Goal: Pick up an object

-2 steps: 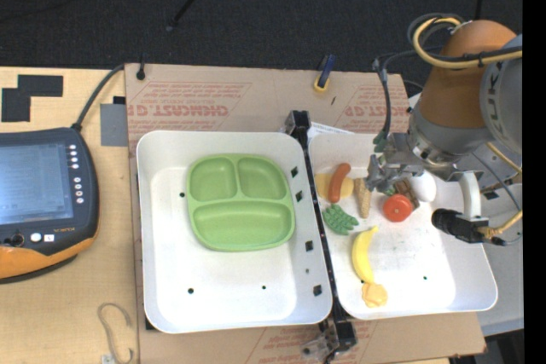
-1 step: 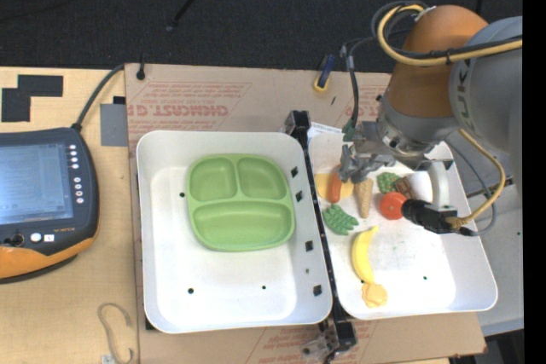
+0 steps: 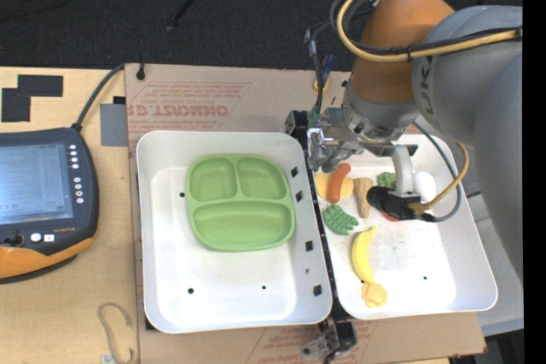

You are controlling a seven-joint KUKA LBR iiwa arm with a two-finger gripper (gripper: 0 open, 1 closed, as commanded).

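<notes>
2 white bins sit side by side on the table (image 3: pixel 94 286). The left bin (image 3: pixel 166 268) holds a green divided plate (image 3: pixel 241 202). The right bin (image 3: pixel 461 268) holds toy food: a carrot (image 3: pixel 340 182), a green leaf (image 3: pixel 339 220), a banana (image 3: pixel 364 251). The gripper (image 3: pixel 328 151) hangs just above the carrot; I cannot tell how its jaws stand.

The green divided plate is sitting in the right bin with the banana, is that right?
No. The camera view shows the green divided plate in the left bin; the banana lies in the right bin.
</notes>
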